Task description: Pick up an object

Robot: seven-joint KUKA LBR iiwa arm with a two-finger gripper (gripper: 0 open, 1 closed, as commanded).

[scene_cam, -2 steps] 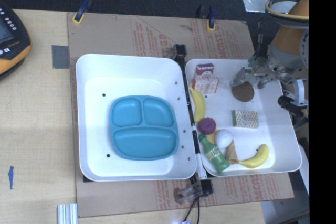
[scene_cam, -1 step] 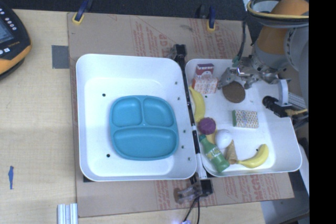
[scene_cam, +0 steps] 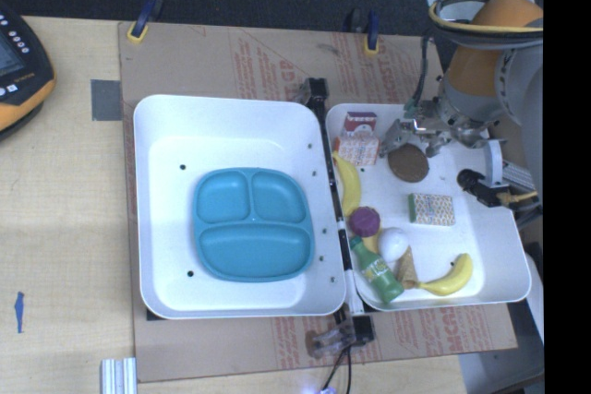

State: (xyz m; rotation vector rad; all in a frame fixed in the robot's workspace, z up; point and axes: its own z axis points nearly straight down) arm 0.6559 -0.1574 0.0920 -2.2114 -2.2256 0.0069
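**Gripper low over far end of right bin, nothing gripped**

Gripper (scene_cam: 416, 136) sits at the far end of the right bin (scene_cam: 503, 286), just above a brown round object (scene_cam: 407, 164). Metal linkage is visible, but I cannot tell how wide the jaws stand, and nothing visibly sits between them. Treat it as no grasp.

Judgement on the step: this is approach and descent onto a pick target. The brown disc is the closest candidate, just nearer the camera than the tool and almost under it. To do it well: centre the tool over the disc before going down, straddle it across its width, and keep clear of the red-and-white packet (scene_cam: 359, 138) just to its left and the bin's far wall. The disc looks flat, so a shallow descent would likely skim off its top.

Other options in the same bin, further from the tool: patterned square block (scene_cam: 432, 208) mid-bin, purple ball (scene_cam: 365, 220), white egg-like piece (scene_cam: 393, 243), green bottle (scene_cam: 377, 269), two bananas (scene_cam: 348, 183) and (scene_cam: 451, 276). These are crowded, so a clean pick is harder there.

Left bin (scene_cam: 157, 198) holds a blue divided plate (scene_cam: 252, 224), well apart from the arm.
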